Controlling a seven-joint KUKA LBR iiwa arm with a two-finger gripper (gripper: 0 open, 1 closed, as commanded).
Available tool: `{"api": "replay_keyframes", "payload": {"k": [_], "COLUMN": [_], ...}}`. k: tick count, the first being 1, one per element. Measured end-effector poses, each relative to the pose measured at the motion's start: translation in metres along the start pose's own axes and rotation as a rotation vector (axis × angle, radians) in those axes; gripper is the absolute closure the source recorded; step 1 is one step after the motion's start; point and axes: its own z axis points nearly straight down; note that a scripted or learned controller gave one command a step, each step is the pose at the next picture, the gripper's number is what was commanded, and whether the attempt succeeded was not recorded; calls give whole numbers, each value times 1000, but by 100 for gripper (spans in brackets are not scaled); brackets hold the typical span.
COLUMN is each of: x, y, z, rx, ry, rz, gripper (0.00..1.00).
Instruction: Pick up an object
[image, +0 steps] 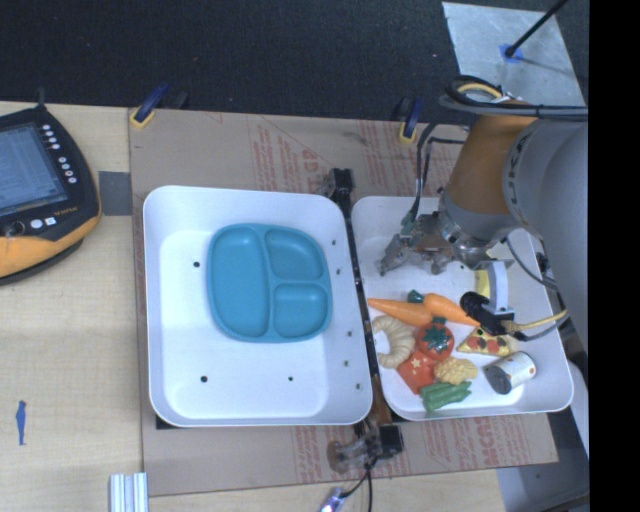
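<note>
Toys for picking sit heaped at lower right of frame in right bin (400, 215): carrot (420, 309), tomato (435, 338), corn (455, 371). Gripper (412, 256) hangs just above the pile, upper part of that bin, fingers spread, nothing betw. them, prob. lining up a grab. Left bin (170, 300) carries blue tray (268, 282), center-left.

Arm reaching in from the right, wrist bent downward.
The grey arm with orange band holds its end effector (415, 256) low, fingers spread apart and holding nothing.
</note>
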Motion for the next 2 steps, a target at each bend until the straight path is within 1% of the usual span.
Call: {"api": "replay_keyframes", "payload": {"k": [2], "x": [2], "y": [14], "z": [0], "rx": [-3], "ry": [-1], "rz": [-1], "gripper": [0]}}
